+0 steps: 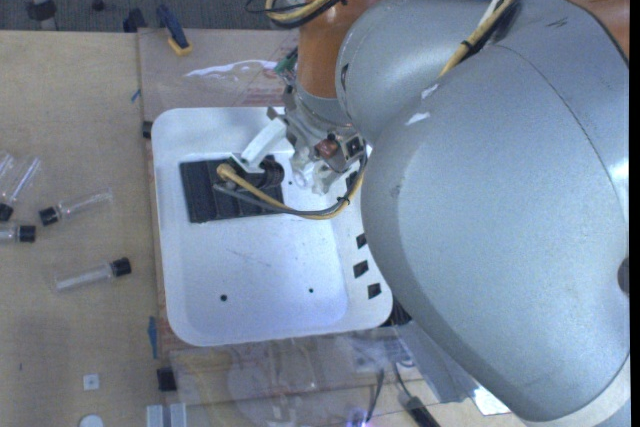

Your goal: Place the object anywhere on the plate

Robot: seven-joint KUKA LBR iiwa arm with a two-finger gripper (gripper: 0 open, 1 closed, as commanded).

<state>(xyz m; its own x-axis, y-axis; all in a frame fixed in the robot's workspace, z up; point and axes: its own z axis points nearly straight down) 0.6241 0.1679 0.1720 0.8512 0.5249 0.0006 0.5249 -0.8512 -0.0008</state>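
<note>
White bin (260, 280), black slab (205, 197) half under the grey arm (500, 175)

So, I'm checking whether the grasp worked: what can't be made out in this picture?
- The gripper: what it holds, if anything, is hidden under the arm.
- The black slab in the bin: its right end is covered by the gripper.
- Everything right of the bin: covered by the arm.
- The tubes: the leftmost are cut by the left edge.

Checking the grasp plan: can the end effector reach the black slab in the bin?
Probably yes: the end effector is at the right edge of the slab, inside the same bin, with nothing visible between them.
</note>
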